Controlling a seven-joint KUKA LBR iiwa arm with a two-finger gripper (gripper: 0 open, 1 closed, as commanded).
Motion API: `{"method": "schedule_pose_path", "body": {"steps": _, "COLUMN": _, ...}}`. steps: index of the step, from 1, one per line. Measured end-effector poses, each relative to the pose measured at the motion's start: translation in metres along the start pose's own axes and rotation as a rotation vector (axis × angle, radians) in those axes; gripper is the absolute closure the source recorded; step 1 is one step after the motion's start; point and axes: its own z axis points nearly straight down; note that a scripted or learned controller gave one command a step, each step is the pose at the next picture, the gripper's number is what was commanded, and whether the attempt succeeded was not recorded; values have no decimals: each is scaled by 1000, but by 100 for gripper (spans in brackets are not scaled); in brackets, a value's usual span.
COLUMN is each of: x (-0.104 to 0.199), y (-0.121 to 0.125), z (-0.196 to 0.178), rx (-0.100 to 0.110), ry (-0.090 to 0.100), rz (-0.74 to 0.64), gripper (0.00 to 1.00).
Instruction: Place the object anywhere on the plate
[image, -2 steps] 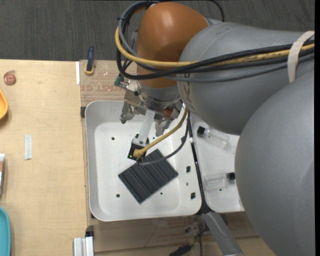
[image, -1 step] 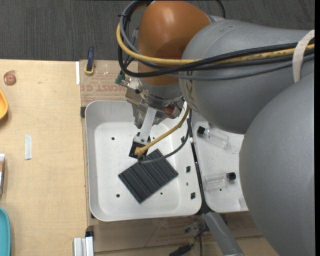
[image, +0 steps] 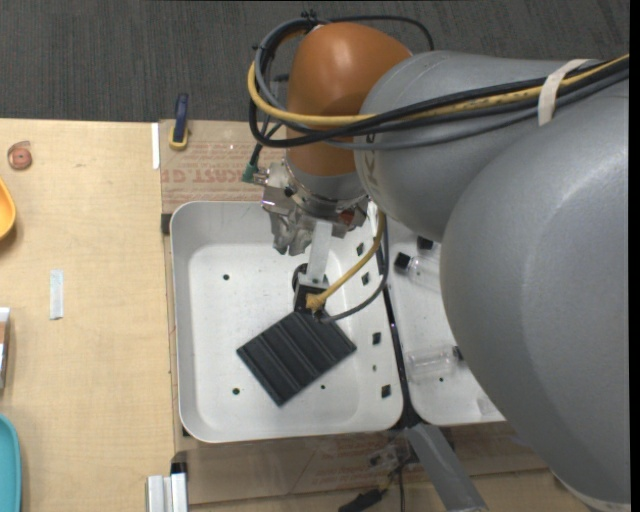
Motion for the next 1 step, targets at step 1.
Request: {"method": "schedule_pose_path", "body": {"steps": 1, "x": 0, "y": 0, "z": 0, "rx": 0, "ry": 0, "rz": 0, "gripper": 0}}
